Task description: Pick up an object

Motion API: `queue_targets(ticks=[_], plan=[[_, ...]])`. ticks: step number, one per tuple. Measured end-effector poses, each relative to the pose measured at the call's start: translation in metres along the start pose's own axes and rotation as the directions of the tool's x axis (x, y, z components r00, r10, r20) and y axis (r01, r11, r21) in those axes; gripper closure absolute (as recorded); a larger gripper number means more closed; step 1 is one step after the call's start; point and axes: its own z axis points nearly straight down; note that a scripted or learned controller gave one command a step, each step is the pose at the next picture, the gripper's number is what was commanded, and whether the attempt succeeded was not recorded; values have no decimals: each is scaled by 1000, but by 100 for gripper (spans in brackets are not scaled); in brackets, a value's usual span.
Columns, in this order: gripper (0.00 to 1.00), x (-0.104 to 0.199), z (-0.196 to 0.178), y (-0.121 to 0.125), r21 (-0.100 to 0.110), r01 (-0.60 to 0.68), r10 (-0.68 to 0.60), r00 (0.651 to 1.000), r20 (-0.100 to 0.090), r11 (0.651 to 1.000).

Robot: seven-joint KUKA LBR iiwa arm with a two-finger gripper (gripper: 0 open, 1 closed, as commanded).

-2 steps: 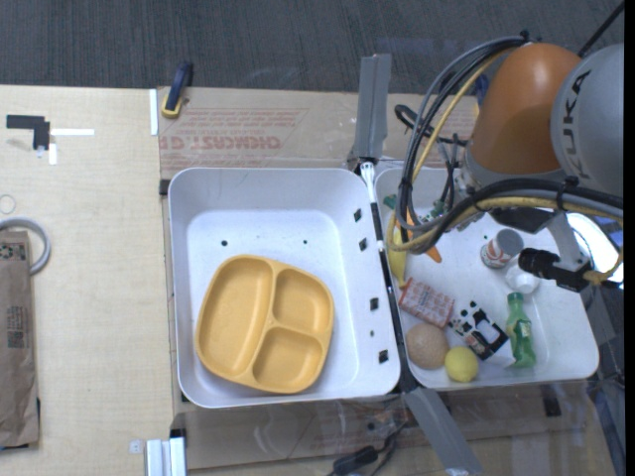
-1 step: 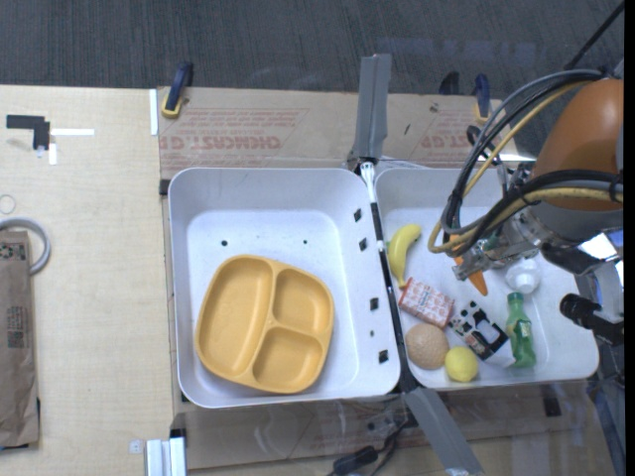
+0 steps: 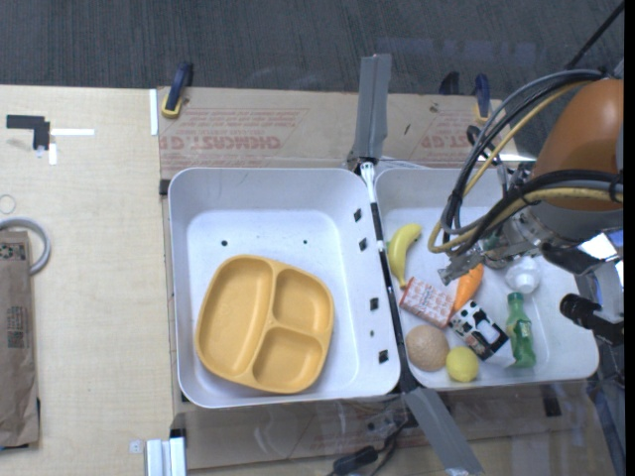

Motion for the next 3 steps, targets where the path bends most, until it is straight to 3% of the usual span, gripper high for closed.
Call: queue_targets(ticks=[1,2,3], plan=[[0,-49,22,-4,-1,-153,153,988,1,988],[0,-78,113,16,-1,-272,272,962,-1,962],[100,-78,105,16,-1,-271,271,963,0,963]])
